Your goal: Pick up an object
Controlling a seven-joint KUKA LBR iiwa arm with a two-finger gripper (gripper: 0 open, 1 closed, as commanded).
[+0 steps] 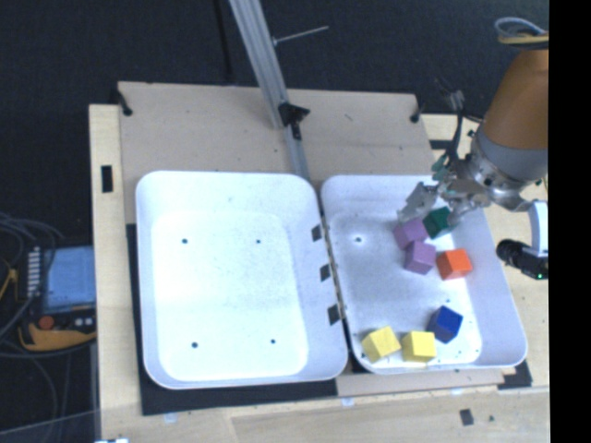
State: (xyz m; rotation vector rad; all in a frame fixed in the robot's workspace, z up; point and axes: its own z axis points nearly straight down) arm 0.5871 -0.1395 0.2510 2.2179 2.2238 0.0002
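On my screen the left bin (231, 275) sits far out to the left of the jaws, a white tray with a few dark dots on its floor. Between it and the right bin (369, 275) a row of small dark clips runs down the shared edge. A grey metal rail (268, 63) slants in from the top toward the place where the two bins meet, up and to the left of the jaws.

In the right bin, two yellow blocks (399, 344) lie side by side at the near edge, well below the jaws, and a blue block (445, 323) sits just to their right. Two purple blocks (415, 245), touching one another, lie directly beneath the jaws. The gripper (432, 203) hangs over the upper part of that bin, the arm coming in from the right. A green block (437, 221) is right at the fingertips; I cannot tell whether the jaws are spread or closed, nor whether they have it. An orange block (453, 264) lies below and a little right of the jaws, close beside the lower purple block.
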